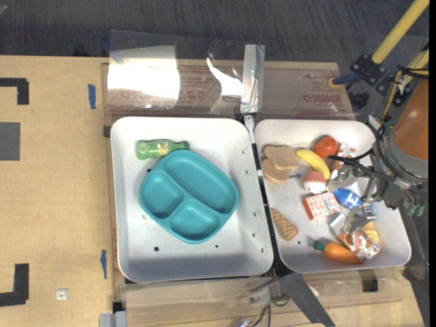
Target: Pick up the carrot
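Carrot (338, 252) lay at right bin's (398, 251) near edge, below the gripper (361, 213); finger state could not be told.

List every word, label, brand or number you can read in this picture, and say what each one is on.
No text here can be read for certain.
Cardboard sheet behind the bins: faint red print, too blurred to read.
Red-and-white carton in the right bin: markings too small to read.
Green bottle in the left bin: label unreadable.
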Robot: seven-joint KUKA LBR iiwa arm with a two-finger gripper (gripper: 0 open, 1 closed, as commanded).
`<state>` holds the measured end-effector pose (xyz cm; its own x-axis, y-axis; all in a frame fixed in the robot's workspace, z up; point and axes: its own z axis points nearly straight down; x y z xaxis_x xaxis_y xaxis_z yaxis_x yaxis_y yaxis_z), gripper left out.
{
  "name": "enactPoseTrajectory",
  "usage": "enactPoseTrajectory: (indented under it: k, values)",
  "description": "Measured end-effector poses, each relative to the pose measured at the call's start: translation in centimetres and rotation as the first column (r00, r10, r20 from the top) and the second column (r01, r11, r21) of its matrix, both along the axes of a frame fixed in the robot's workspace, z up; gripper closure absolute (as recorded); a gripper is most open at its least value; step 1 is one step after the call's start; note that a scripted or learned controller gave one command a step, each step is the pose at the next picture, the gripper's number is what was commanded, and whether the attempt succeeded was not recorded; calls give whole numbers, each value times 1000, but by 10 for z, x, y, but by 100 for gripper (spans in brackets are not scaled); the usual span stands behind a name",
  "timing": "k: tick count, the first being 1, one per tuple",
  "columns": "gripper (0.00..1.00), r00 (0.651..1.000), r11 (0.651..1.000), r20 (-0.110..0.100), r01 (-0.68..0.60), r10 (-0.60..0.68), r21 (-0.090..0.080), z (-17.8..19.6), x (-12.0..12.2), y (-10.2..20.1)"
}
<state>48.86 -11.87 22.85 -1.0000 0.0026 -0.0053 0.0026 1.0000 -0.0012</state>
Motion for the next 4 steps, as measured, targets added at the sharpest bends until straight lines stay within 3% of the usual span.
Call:
enactPoseTrajectory:
  k: [1, 2, 3, 4]
  values:
    - [0, 958, 958, -3, 288, -288, 2, -89, 77, 4]
    - [0, 955, 955, 9, 296, -296, 4, -139, 148, 6]
    - [0, 894, 894, 5, 448, -448, 8, -38, 88, 63]
    - [0, 849, 849, -6, 529, -529, 0, -127, 104, 17]
